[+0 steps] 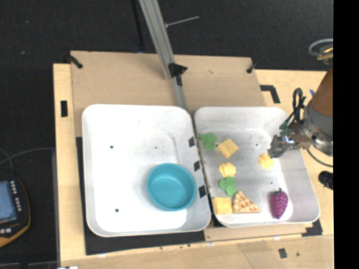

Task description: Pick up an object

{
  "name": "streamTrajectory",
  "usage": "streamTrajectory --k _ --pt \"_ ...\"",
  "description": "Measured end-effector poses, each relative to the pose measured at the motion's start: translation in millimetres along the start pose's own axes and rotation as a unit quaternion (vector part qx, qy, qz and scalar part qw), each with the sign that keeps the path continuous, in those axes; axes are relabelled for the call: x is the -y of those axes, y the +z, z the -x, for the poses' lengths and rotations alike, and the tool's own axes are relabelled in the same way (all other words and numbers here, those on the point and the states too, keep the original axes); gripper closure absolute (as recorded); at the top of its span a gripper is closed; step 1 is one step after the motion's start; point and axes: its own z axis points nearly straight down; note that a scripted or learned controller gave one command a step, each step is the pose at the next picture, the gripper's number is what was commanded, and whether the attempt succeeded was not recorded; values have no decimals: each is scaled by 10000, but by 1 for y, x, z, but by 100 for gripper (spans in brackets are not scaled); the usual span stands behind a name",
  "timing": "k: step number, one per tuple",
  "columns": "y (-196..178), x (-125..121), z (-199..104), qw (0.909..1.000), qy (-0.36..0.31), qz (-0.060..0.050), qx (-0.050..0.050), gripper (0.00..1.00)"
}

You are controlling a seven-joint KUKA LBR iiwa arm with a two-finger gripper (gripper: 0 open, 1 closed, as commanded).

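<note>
My gripper (278,148) hangs over the right side of the right bin (297,206), reaching in from the right. Just below and left of its tip lies a small yellow piece (265,161), close to it or touching it; I cannot tell which. Other toy foods lie in this bin: a green piece (208,141), a yellow block (228,148), a small yellow item (226,169), another green piece (228,185), a yellow block (222,205), a pizza slice (245,203) and purple grapes (279,202).
A blue bowl (171,186) sits at the front right of the left bin (112,133). A grey pole (160,32) slants down from the top to the bins' shared back edge. A handheld controller (10,209) lies at far left.
</note>
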Motion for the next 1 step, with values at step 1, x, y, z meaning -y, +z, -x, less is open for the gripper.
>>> streamTrajectory --k 1 --pt "0 -1 0 10000 -6 -33 -12 100"
